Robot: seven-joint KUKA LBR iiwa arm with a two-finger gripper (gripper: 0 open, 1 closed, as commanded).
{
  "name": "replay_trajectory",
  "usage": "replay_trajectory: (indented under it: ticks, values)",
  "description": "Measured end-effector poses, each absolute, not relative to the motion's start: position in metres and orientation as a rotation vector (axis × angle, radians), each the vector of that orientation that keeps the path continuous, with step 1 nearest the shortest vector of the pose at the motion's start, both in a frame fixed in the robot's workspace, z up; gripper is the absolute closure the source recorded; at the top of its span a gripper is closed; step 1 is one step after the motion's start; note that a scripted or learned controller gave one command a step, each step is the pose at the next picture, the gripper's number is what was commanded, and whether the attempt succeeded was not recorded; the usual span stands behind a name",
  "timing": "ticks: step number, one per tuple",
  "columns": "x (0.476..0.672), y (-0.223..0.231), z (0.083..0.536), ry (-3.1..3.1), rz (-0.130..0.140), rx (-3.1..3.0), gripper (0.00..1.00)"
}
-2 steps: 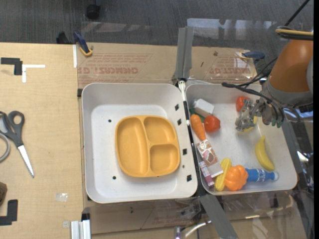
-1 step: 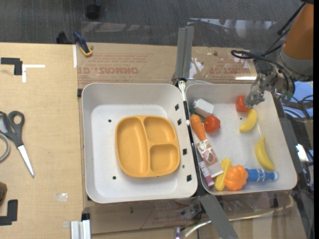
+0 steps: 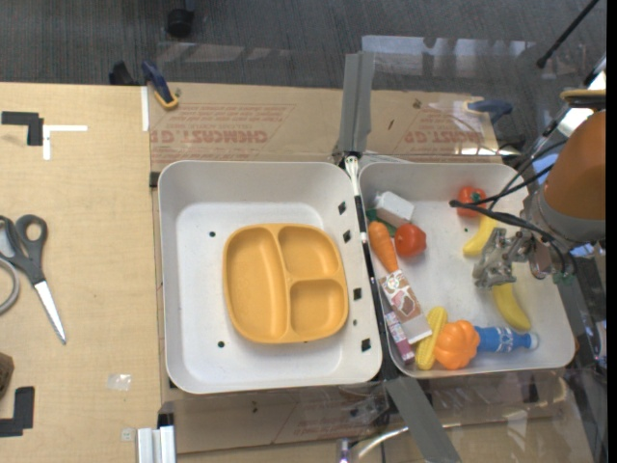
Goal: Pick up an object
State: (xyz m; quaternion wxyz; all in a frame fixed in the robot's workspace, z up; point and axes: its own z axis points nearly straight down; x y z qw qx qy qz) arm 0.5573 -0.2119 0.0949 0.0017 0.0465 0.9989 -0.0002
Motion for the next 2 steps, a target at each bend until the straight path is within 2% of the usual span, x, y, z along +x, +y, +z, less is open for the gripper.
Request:
replay_trajectory:
  ticks: [1, 2]
  values:
    - [0.561, -0.152, 0.092, 3.066, 0.001, 0.678, 1.0]
    - [0.549, -0.197, 0.093, 3.136, -0.002, -0.048, 1.0]
